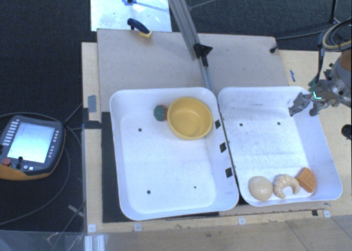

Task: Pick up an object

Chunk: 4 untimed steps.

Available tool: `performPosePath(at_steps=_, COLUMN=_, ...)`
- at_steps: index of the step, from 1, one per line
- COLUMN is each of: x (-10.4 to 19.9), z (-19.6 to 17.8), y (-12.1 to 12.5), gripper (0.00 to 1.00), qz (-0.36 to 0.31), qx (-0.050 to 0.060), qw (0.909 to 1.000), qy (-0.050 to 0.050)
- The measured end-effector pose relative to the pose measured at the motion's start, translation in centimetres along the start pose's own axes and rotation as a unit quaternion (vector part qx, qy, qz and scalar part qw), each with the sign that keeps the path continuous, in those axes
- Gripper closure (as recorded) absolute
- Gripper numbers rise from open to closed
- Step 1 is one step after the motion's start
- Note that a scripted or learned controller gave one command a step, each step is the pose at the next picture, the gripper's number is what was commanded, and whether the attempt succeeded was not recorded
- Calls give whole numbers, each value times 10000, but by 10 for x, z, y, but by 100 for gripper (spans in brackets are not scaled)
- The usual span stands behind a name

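Observation:
My gripper [306, 105] hovers over the far right edge of the right bin [264, 129], open, with nothing between its fingers. Along that bin's near right corner lie a cream round bun [260, 188], a pale croissant [286, 184] and an orange waffle piece [306, 179], well below the gripper in the camera view. In the left bin [165, 184] a yellow bowl [190, 118] sits at the far right, with a small dark green ball [160, 112] touching its left side.
A slanted metal pole [184, 19] comes down to a black clamp between the bins' far edges. A teach pendant [27, 146] lies off the bench at left. A yellow-and-black clamp [139, 27] rests on the board behind the bins.

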State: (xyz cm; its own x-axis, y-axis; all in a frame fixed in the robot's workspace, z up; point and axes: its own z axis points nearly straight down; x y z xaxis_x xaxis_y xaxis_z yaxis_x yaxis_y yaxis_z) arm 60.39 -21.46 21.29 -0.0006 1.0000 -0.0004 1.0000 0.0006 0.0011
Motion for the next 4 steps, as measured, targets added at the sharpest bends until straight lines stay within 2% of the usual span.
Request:
performPosePath(at_steps=1, x=0, z=0, y=0, gripper=0, qz=0, qx=0, qw=10000, qy=0)
performPosePath(at_steps=3, x=-2, z=121, y=4, gripper=0, qz=0, qx=23, qw=10000, qy=7)
performPosePath(at_steps=4, x=-1, z=122, y=4, gripper=0, qz=-1, qx=0, qw=10000, qy=-1)
